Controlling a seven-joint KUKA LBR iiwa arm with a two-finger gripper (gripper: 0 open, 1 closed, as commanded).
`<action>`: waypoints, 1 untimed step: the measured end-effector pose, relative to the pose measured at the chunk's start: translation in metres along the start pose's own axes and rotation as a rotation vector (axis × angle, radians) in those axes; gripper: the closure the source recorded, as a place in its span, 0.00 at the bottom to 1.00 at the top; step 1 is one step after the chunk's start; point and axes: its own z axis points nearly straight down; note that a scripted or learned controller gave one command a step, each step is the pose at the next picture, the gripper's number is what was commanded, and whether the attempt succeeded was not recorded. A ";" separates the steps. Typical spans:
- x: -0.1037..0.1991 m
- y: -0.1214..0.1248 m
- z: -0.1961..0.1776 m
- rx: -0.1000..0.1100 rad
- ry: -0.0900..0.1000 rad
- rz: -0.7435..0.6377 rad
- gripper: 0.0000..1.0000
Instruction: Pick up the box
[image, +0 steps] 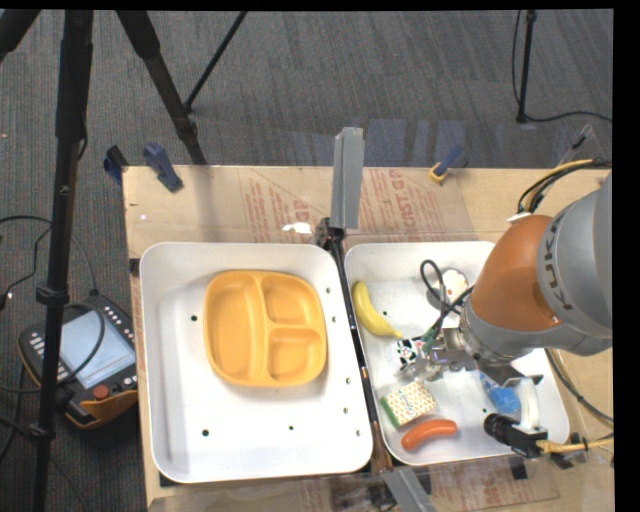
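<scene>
Right bin (400, 262): box (409, 403) flat, long axis lower-left to upper-right.

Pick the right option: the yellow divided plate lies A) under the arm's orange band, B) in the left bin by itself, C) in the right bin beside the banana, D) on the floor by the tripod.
B: the yellow divided plate sits in the left bin, while the banana lies in the right bin.
</scene>
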 end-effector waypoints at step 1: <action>0.070 -0.036 -0.087 -0.002 -0.002 0.007 1.00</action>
